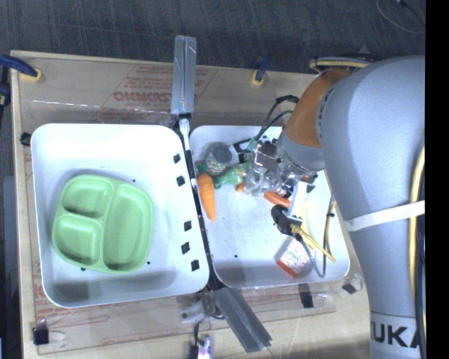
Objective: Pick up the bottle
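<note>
The bottle (223,161), greenish with a grey cap, lies at the back left of the right bin (247,264). My gripper (256,176) is down in that bin just to the right of the bottle, close to its body or touching it. The wrist and arm cover the gripper from above, and I cannot see the bottle between the fingers.
An orange carrot (206,195) lies against the right bin's left wall, just in front of the bottle. A small orange and white packet (292,259) sits near the bin's front right corner. A green divided plate (103,221) lies in the left bin (52,144).
</note>
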`<state>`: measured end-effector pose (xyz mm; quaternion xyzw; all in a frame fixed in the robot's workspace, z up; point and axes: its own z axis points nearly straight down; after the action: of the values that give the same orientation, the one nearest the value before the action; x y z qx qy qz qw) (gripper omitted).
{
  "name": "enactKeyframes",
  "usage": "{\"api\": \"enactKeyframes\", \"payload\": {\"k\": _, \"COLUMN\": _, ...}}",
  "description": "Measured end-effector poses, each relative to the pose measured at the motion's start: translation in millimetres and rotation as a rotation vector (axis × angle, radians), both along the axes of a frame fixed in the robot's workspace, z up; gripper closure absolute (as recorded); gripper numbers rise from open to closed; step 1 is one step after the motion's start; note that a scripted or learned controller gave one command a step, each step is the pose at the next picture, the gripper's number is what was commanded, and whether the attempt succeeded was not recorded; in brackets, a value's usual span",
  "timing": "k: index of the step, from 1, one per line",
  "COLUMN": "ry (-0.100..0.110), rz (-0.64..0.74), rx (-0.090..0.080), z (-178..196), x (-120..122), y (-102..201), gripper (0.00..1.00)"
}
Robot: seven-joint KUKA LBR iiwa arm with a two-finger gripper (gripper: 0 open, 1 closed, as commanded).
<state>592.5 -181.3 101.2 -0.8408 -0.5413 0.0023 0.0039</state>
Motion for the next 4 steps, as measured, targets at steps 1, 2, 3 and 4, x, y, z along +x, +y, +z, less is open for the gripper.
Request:
{"api": "enactKeyframes", "payload": {"k": 1, "ry": 0.002, "rz": 0.001, "rx": 0.001, "z": -0.6, "x": -0.6, "y": 0.4, "gripper": 0.00}}
{"api": "enactKeyframes", "payload": {"k": 2, "ry": 0.017, "rz": 0.055, "rx": -0.014, "z": 5.5, "x": 25.6, "y": 50.6, "gripper": 0.00}}
{"api": "enactKeyframes", "payload": {"k": 3, "ry": 0.092, "rz": -0.119, "rx": 0.018, "z": -16.5, "x": 44.3, "y": 37.8, "gripper": 0.00}}
{"api": "enactKeyframes", "payload": {"k": 4, "ry": 0.051, "rz": -0.114, "rx": 0.012, "z": -4.0, "x": 52.9, "y": 41.2, "gripper": 1.00}}
